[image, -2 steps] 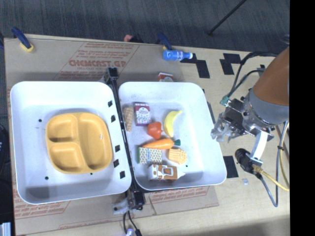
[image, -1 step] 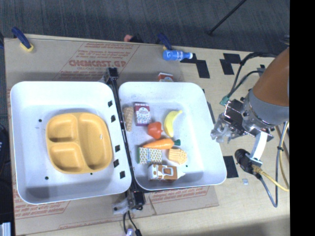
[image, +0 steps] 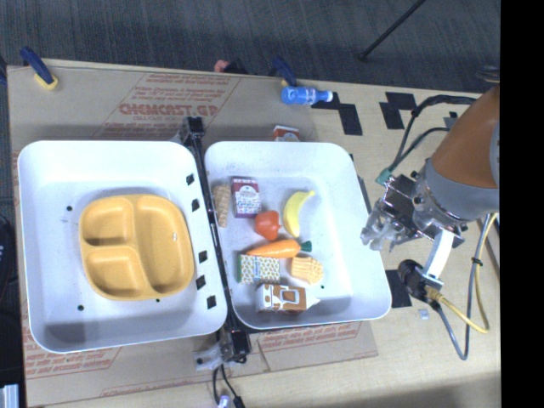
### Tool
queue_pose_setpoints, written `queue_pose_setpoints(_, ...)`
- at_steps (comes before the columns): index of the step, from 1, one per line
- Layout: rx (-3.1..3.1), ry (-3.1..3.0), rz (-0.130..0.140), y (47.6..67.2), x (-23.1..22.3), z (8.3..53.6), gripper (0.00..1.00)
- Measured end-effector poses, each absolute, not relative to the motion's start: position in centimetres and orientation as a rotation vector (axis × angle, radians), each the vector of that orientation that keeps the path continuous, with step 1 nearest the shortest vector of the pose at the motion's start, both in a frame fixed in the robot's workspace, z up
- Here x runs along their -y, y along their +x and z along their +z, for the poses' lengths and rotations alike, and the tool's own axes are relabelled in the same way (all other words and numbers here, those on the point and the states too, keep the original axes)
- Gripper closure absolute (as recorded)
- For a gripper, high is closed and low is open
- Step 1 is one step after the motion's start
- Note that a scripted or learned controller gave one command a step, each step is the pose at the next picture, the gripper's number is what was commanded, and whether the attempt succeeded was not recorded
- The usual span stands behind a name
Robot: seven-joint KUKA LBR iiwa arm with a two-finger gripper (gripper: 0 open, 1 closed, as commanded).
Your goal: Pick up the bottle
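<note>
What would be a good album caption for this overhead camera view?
Robot gripper poised beside the right bin of toy food; divided yellow plate in the left bin.

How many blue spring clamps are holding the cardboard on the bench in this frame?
2. One blue spring clamp with a yellow tip grips the cardboard's far-left corner; another blue clamp sits at the far edge above the right white bin. Others may be hidden.

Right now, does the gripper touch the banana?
Apart. The camera view shows the gripper outside the right bin's rim, with bare white floor before the banana.
</note>
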State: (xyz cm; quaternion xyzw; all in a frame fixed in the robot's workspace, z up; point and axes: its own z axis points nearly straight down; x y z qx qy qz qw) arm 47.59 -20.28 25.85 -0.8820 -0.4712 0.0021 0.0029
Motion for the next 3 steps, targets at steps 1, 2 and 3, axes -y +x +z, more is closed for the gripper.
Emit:
queue_pose_setpoints(1, 1.279, -2.868, 0.005, 47.6, 20.4, 25.9, 1.0)
queue_pose_setpoints(2, 0.691, -3.063, 0.003, 47.6, 20.1, 24.6, 1.0)
queue_pose_setpoints(3, 0.326, -3.122, 0.004, 47.6, 21.1, 23.2, 1.0)
